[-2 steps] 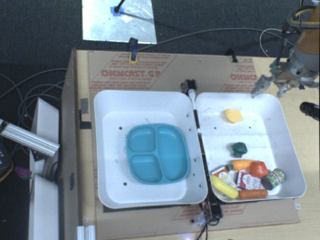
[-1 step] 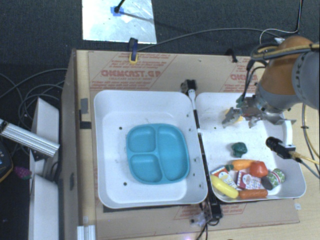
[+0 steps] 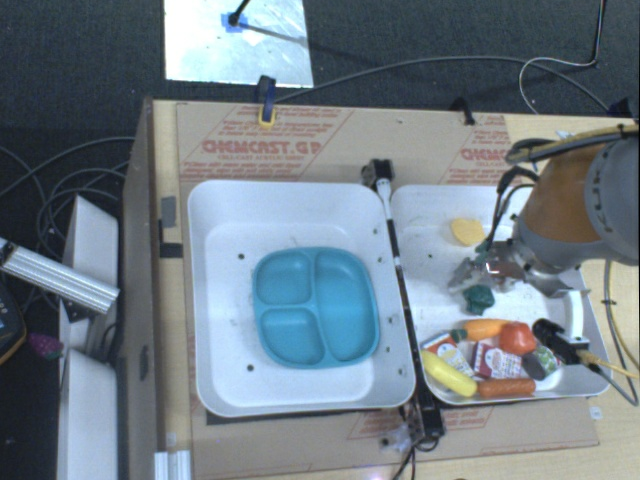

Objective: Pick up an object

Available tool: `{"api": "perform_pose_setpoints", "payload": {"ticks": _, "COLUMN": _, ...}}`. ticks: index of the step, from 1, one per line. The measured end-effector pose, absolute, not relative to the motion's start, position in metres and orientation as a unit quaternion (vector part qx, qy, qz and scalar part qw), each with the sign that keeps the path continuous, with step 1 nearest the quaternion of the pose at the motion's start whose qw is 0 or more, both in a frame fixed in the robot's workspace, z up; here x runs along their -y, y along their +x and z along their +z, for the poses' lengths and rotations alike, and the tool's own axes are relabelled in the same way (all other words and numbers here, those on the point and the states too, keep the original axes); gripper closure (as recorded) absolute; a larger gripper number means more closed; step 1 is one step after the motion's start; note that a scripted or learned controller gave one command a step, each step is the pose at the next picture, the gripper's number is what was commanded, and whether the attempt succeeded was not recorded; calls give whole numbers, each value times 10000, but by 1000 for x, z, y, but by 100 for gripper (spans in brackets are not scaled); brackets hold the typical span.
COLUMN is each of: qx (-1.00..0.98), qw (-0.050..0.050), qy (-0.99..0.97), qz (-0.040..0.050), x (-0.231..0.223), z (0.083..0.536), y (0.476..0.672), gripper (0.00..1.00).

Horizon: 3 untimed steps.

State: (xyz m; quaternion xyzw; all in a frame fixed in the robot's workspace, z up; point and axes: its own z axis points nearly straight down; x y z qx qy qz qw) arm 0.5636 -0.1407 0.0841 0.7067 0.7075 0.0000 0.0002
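We lose the arm at the right edge, and it hides part of the right bin. The pile of small items is too jumbled to name.

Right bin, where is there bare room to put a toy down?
In the right bin, its far-left corner is bare, between the divider and the yellow disc. The near end is crowded: banana, carrot, tomato and others. The tool hovers above the green piece.

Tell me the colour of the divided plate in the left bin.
The divided plate is light blue; the camera view shows it clearly.
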Motion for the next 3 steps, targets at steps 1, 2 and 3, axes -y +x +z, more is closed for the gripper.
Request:
{"api": "perform_pose_setpoints", "payload": {"ticks": 1, "qx": -7074, "qw": 0, "qy": 7068, "qz": 2, "x": 138, "z": 84, "y": 542, "gripper": 0}}
{"api": "perform_pose_setpoints", "payload": {"ticks": 2, "qx": -7078, "qw": 8, "qy": 7064, "qz": 10, "x": 138, "z": 95, "y": 543, "gripper": 100}}
{"api": "perform_pose_setpoints", "payload": {"ticks": 3, "qx": -7087, "qw": 9, "qy": 7055, "qz": 18, "x": 40, "z": 185, "y": 556, "gripper": 100}}
